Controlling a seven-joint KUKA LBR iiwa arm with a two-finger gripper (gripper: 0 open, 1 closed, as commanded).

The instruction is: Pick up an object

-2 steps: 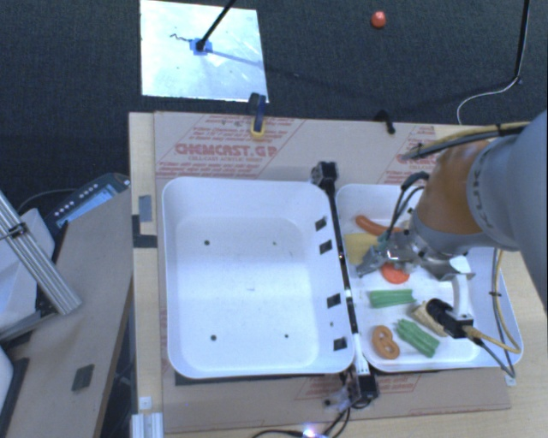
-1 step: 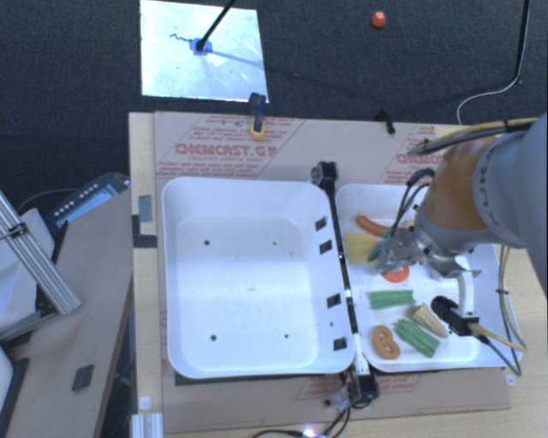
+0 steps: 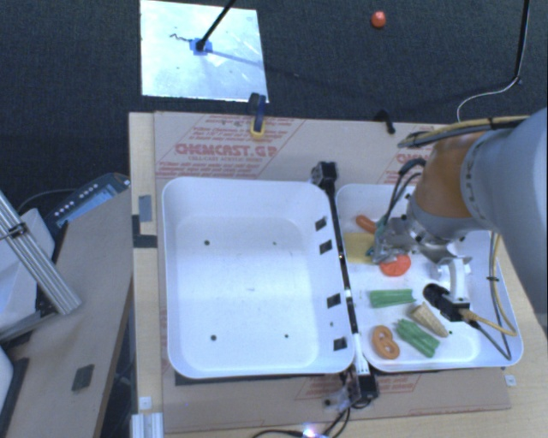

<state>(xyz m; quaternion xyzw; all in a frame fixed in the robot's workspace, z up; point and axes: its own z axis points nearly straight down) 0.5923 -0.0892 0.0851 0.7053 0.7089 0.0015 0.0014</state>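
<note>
Cardboard printed in red lies under two white bins on the bench, with dark carpet beyond. The left bin sits beside the right bin, which holds green pieces, an orange pretzel shape and a red slice — the gripper is low over that slice; its grip I cannot tell.

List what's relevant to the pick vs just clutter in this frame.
Job:
gripper, low in the right bin
red slice
yellow piece
orange stick
green stalk
green pod
pretzel
cone

Lying about:
left bin
yellow clip
orange ball
grey keypad
</note>
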